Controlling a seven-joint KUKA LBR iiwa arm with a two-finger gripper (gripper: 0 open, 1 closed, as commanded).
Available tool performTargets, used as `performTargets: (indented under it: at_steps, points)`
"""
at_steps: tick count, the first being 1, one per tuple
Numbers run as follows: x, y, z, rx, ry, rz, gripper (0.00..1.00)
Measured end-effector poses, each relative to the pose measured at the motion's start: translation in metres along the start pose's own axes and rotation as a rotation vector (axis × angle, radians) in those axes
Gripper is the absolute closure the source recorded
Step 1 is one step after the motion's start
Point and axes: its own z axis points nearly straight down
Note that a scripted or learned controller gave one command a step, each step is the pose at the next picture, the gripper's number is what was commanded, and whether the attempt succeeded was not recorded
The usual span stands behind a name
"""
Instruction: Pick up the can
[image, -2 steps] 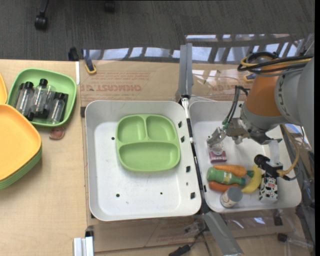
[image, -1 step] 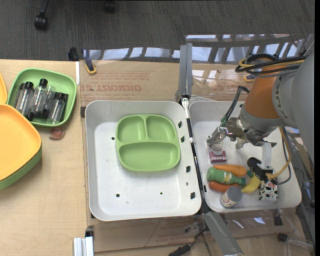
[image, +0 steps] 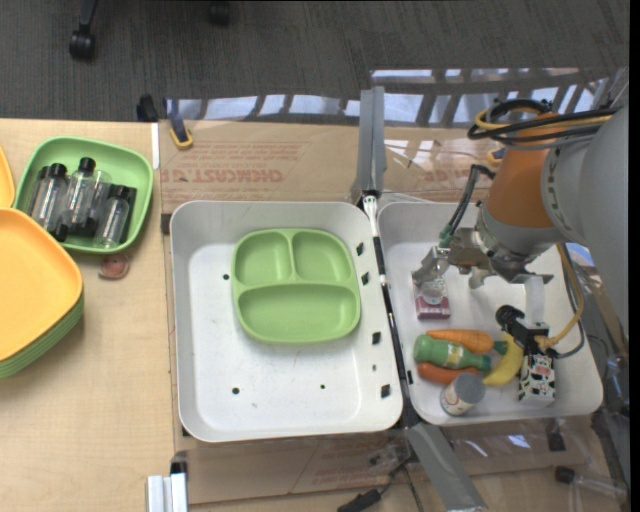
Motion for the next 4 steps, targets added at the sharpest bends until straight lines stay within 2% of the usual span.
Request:
performTargets:
  at_steps: [1,2,3,4]
  points:
    - [0.004,0.002,0.0,-0.001,0.002,-0.044,0.0]
    - [-0.064,0.037,0.006,0.01,-0.001,0.249,0.0]
    - [-0.01,-0.004,0.006,0.01,0.001,0.117,0.0]
    - [-0.097,-0.079,0.005,0.01,0.002,0.049,0.0]
